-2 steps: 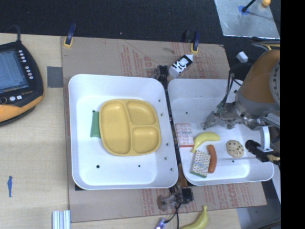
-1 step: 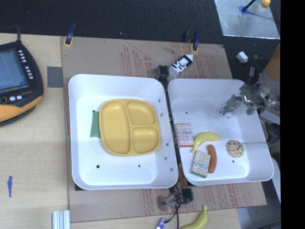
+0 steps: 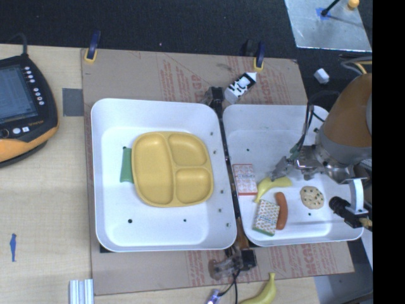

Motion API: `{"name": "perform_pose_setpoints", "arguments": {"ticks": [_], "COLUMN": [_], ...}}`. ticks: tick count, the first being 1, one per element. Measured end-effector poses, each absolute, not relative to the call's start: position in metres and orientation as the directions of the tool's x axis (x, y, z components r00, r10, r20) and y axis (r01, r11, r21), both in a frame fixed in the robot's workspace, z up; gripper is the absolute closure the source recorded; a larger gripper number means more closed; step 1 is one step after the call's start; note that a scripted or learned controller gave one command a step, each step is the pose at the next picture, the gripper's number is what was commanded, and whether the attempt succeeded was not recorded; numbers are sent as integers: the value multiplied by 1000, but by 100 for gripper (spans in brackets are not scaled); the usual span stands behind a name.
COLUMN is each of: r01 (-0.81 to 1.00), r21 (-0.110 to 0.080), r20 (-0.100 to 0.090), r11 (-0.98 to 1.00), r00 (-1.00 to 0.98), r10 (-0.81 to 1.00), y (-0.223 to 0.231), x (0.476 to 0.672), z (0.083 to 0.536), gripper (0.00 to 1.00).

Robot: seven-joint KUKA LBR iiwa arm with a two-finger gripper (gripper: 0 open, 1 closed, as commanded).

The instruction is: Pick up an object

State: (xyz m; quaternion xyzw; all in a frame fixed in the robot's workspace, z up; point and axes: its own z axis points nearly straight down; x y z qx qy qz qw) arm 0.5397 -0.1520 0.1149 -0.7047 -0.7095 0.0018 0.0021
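I'm seeing a loose banana (image 3: 262, 291) nearest me. In the right bin (image 3: 253, 122), the gripper (image 3: 283, 170) is hovering above a yellow piece (image 3: 272, 185); I can't tell the jaws' state. I judge descent comes next.

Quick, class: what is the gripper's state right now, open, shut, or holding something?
Gripper: cannot be told; it sits low in the right bin, just above the banana.
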Motion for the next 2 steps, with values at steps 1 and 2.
{"name": "perform_pose_setpoints", "arguments": {"ticks": [1, 2], "r01": [1000, 1000], "r21": [-2, -3], "r20": [0, 0], "r11": [6, 2], "r00": [-6, -2], "r10": [1000, 1000], "y": [-122, -189], "x": [499, 519], "z": [92, 115], "gripper": [0, 0]}}
